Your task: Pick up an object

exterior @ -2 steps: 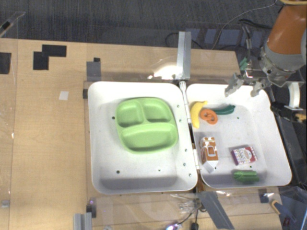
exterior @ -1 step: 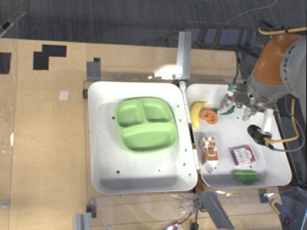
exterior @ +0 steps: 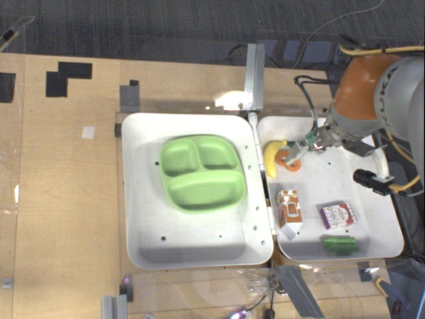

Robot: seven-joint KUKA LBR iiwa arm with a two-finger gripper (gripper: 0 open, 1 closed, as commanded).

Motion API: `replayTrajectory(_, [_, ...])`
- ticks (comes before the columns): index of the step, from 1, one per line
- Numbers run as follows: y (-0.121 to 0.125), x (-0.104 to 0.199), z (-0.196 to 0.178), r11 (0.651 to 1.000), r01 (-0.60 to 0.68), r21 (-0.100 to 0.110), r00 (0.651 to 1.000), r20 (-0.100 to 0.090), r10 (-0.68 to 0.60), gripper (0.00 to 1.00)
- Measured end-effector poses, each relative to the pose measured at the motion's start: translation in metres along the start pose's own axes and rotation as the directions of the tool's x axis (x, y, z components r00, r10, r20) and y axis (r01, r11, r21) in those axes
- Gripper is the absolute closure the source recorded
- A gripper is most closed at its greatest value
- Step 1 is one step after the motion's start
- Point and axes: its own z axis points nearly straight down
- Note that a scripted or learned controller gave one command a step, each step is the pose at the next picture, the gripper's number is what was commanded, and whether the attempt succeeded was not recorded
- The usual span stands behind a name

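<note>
In the right bin (exterior: 392, 234) a yellow banana (exterior: 271, 157) lies at the left wall, with a small orange round object (exterior: 291, 163) beside it. My gripper (exterior: 294, 153) reaches down from the right and its tip sits right over the orange object, close to the banana. Nearer the front lie an orange-and-white snack box (exterior: 289, 209), a purple packet (exterior: 337, 214) and a green object (exterior: 340, 244).
The left bin (exterior: 143, 238) holds a green divided plate (exterior: 201, 172). A metal divider post (exterior: 255, 72) stands behind the join of the two bins. The arm's grey body and orange band (exterior: 362, 88) hang over the right bin's back right corner.
</note>
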Motion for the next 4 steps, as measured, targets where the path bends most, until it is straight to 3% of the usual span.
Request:
replayTrajectory(1, [0.022, -0.003, 0.003, 0.998, 0.012, 0.057, 1.0, -0.015, -0.011, 0.0])
replayTrajectory(2, [0.026, 0.003, 0.005, 0.99, -0.135, 0.047, 0.991, -0.002, 0.135, 0.0])
replayTrajectory(3, [0.016, 0.006, 0.004, 0.99, -0.139, 0.015, 0.99, 0.001, 0.139, 0.0])
replayTrajectory(4, [0.0, -0.02, 0.006, 0.996, 0.082, 0.017, 0.996, -0.02, -0.082, 0.0])
